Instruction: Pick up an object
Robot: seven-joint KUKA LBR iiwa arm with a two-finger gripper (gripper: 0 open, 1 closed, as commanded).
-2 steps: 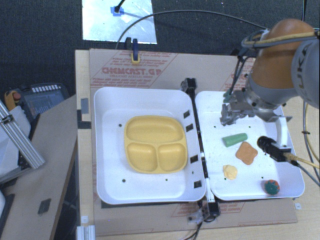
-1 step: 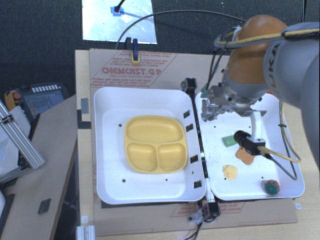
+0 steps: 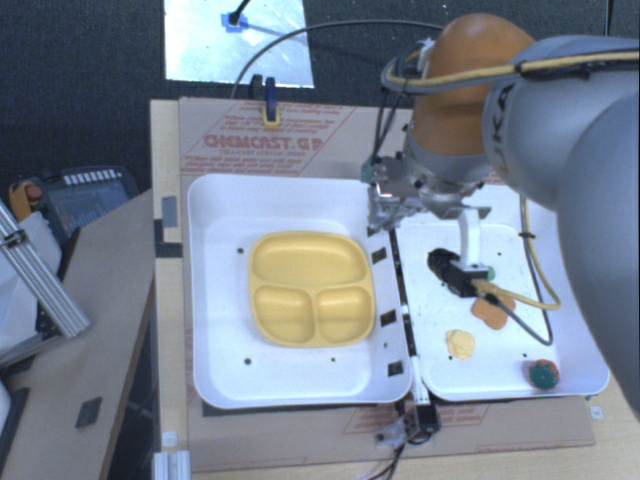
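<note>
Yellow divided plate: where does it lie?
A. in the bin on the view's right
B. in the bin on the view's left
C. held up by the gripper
B: the yellow divided plate lies flat in the view's left white bin.

Single fixed camera, mounted above the bench (image 3: 168, 308) and angled down at a slant, with the bench's far edge toward frame top and its near edge at the bottom. Framed at mid range, wide enough to catch both white bins: left bin (image 3: 215, 268) spread out to view-left of the gripper (image 3: 384, 211), right bin (image 3: 500, 368) to view-right and below it, gripper sitting over the seam between them near frame centre. Set close enough to the arm (image 3: 570, 98) that its grey bulk looms large up and to view-right of the gripper, covering the right bin's far corner.
</note>
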